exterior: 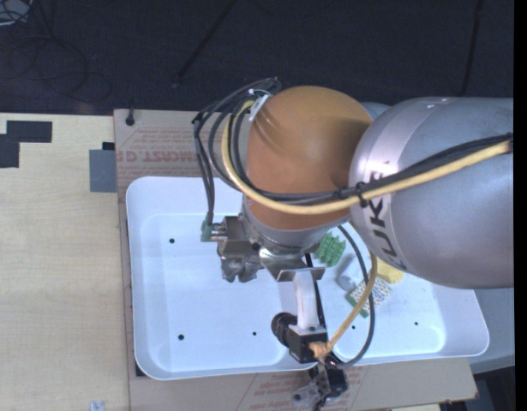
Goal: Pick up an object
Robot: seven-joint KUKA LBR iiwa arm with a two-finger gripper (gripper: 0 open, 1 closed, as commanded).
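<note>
The arm's orange wrist band (302,157) and grey link (443,195) hang over the middle of the white bin (160,315) and cover much of it. Below the band, the grey metal gripper (242,257) points down toward the bin floor, mostly hidden by the wrist. Just right of it lie a small green object (331,248), a pale grey piece (344,278) and a yellow-and-white patterned item (376,291), each partly covered by the arm and its cables. I see nothing held by the gripper.
A white bracket with a black fitting (302,319) and looping yellow and black cables hang from the wrist near the bin's front rim. Cardboard (160,148) lies under the bin. A wooden bench top (49,255) stretches to the left.
</note>
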